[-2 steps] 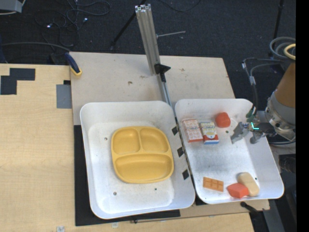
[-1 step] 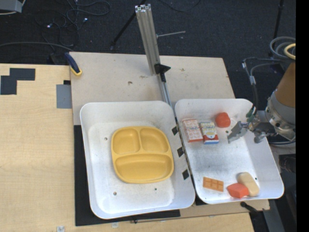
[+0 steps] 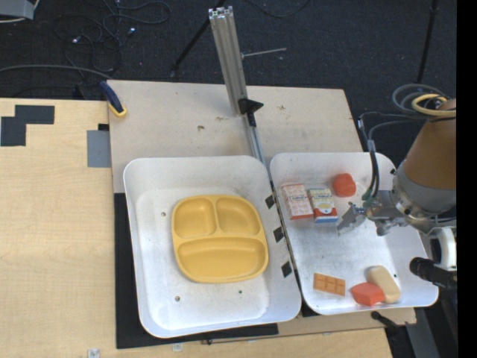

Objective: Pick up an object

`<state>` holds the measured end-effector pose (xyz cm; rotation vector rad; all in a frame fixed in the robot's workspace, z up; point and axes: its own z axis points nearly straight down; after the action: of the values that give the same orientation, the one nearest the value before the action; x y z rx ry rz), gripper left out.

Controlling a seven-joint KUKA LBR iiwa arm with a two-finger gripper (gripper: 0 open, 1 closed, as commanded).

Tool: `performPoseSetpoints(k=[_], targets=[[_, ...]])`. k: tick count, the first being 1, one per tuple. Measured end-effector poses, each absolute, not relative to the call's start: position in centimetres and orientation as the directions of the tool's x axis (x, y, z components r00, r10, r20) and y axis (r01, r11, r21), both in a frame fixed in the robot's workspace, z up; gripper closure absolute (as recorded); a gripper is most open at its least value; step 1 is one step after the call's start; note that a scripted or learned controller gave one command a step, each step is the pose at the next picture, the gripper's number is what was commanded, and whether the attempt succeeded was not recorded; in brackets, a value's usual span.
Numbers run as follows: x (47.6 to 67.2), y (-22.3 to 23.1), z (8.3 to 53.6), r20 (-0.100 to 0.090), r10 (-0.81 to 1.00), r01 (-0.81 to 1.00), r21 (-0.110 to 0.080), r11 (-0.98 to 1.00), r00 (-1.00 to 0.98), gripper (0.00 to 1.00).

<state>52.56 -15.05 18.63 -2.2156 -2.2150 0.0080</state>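
now | arm (image 3: pixel 428 166) low over right bin (image 3: pixel 328 162) | fingers (image 3: pixel 347 221) spread, holding nothing

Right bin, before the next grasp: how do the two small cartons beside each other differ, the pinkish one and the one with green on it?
The pink carton is larger and longer than the green-and-white carton. The pink carton is reddish pink all over; the green-and-white carton shows a blue and red lower end. The green-and-white carton lies nearer the pincer, the pink carton nearer the bin's left wall. Both lie flat, side by side.
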Motion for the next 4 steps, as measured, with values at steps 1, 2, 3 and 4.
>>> performPoseSetpoints(k=[1,2,3,4], targets=[[52.8,-15.4,14.1,0.002,1.0,1.0,-0.008,-0.001,0.001,0.0],[52.9,-15.4,9.2,0.002,1.0,1.0,0.0,-0.001,0.001,0.0],[53.0,-15.4,10.4,0.004,1.0,1.0,0.003,-0.004,0.004,1.0],[53.0,-15.0,14.7,0.0,1.0,1.0,0.001,0.001,-0.001,1.0]])
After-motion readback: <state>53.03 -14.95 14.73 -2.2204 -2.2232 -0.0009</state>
